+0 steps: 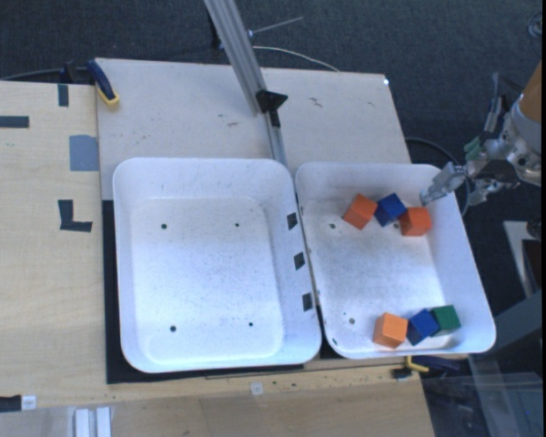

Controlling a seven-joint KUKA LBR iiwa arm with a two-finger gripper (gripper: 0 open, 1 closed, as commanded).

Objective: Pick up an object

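Cubes were the things to be picked, six of them in the right bin (469, 271). The jaws (448, 186) were seen at that bin's far right corner, just above its rim; whether they stood wide or narrow could not be told, since the tips were small and blurred, and nothing was seen held between them. Closest to them lay an orange cube (416, 221) near the right wall, touching or just beside a blue cube (390, 208), with a second orange cube (359, 212) against the blue one's other side. Along the near edge, toward the near right corner, another orange cube (390, 330), a blue cube (423, 325) and a green cube (446, 317) were packed in a row.

For a clean pick, the orange cube nearest the jaws was judged the best target. Its free faces should be straddled, not the face shared with the blue neighbour, and the descent should be kept clear of the bin wall, since a clipped rim or a nudged neighbour could spoil the grip.

The left bin (200, 176) stood beside the right one on the surface (36, 153), which bore dark tape marks. No brand, label or legible writing could be made out anywhere.
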